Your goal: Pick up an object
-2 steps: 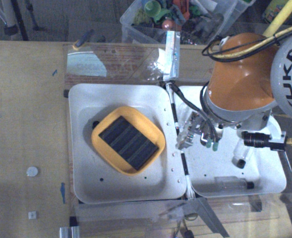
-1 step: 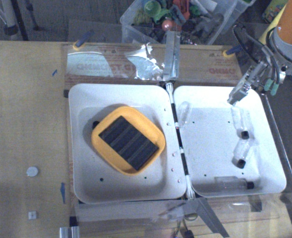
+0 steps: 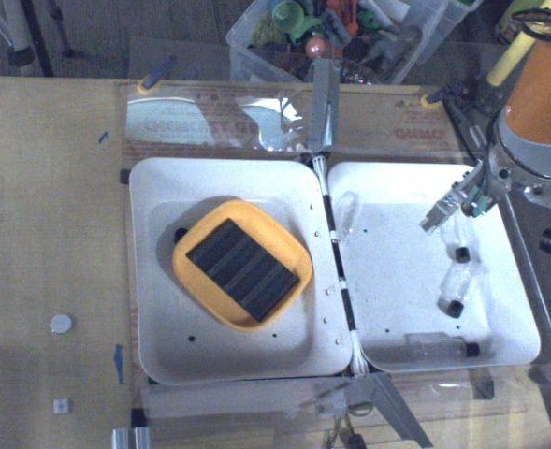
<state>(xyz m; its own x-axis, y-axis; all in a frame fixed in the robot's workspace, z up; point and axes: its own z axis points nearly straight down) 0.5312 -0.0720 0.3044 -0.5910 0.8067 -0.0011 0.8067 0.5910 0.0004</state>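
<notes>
Two shallow white bins sit side by side on the bench. The left bin carries one thing: a yellow pad with a dark ribbed panel on top, rounded at the corners and turned at an angle, lying a little toward the bin's back and its divider side. A small dark bit peeks out from under the pad's left corner; what it is cannot be made out.

The right bin holds several clear plastic items. One small clear bottle with a black cap lies near the bin's right edge, about halfway down, cap toward the front. Another clear capped piece lies just behind it. A clear tube with a dark end lies along the front edge, toward the front right corner. A faint clear piece rests against the left edge of this bin, close to the divider and toward the back.

The arm comes in from the right, its orange band high at the back right corner. The gripper hangs over the back right part of the right bin, tilted with its tip pointing toward the bin's middle. Its fingers look drawn close together, and nothing shows between them. It is above the clear bottles, not touching them as far as can be seen.

Behind the bins stands a clear tub of mixed colourful toys. On the bench's left part lies a small grey disc.
</notes>
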